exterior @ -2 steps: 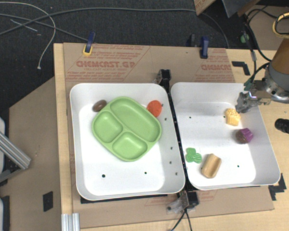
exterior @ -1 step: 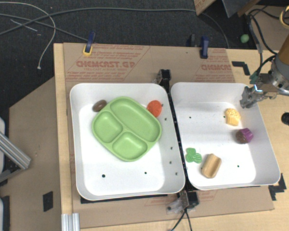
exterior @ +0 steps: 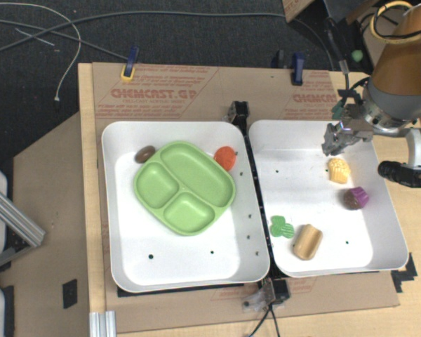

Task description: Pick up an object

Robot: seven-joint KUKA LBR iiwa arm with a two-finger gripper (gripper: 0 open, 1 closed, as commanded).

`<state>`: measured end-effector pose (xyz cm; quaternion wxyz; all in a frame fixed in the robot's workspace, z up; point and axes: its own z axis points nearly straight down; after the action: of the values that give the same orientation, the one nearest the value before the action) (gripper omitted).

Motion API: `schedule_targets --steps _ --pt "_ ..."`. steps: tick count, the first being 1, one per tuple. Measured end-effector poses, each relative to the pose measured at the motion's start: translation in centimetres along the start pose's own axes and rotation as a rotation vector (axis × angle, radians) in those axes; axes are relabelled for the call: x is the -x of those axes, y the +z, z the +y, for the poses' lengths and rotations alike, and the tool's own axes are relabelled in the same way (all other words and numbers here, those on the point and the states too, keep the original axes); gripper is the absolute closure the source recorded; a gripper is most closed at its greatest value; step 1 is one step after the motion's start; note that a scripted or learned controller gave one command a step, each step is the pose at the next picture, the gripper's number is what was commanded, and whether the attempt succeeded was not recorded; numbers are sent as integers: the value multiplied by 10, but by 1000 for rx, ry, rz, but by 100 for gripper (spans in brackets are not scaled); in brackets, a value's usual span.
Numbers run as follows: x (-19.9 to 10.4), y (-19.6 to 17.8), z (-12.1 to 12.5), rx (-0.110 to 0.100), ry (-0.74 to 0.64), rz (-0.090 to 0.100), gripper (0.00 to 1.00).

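My gripper (exterior: 335, 143) hangs over right bin (exterior: 323, 258), just above yellow corn (exterior: 339, 170); can't tell its state. Purple piece (exterior: 355, 198) sits near.

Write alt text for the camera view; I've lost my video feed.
The gripper hangs over the right bin, just above a yellow corn cob, with a purple toy, a tan cylinder and a green piece nearby. The left bin holds a green divided plate, an orange ball and a brown piece.

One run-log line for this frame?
phase: approach | gripper: over right bin, just above yellow object | held: nothing seen | left bin: green tray
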<state>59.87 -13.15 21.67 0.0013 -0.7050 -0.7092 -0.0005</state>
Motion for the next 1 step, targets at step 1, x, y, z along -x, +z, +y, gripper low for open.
schedule_targets --steps 1 --pt "-45 5 7 -1 2 -1 100"
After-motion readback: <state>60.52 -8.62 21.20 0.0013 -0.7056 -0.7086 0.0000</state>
